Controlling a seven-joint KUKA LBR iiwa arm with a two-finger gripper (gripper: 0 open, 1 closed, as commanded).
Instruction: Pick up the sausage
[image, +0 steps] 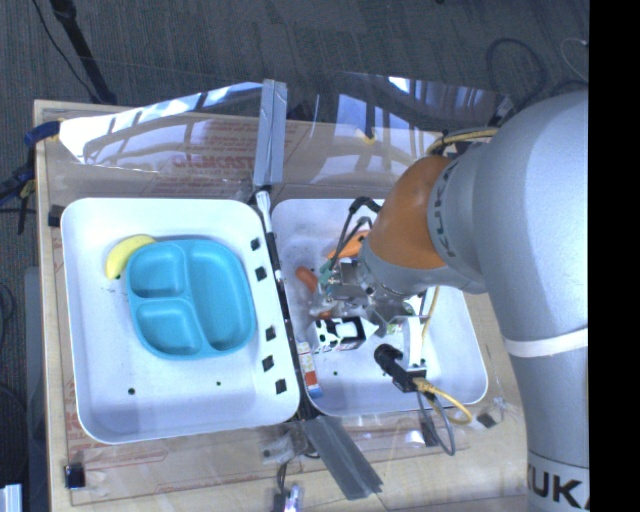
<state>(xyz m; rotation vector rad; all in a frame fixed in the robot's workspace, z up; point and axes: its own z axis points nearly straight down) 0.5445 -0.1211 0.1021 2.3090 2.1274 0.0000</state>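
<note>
In the right bin (455, 375), a small reddish-orange piece (305, 277) lies near the left wall; it looks like the sausage, though part of it is covered. My gripper (338, 318) is low inside this bin, just right of and below that piece, under the orange band of the arm (415, 225). The wrist and cables cover the gripper's tip, so what it touches is hidden.
The left bin (95, 385) holds a blue divided plate (192, 297) with a yellow banana (124, 254) tucked behind its upper left corner. A divider wall (280, 330) with black clips separates the bins. A black connector with a yellow cable (405, 375) hangs over the right bin's floor.
</note>
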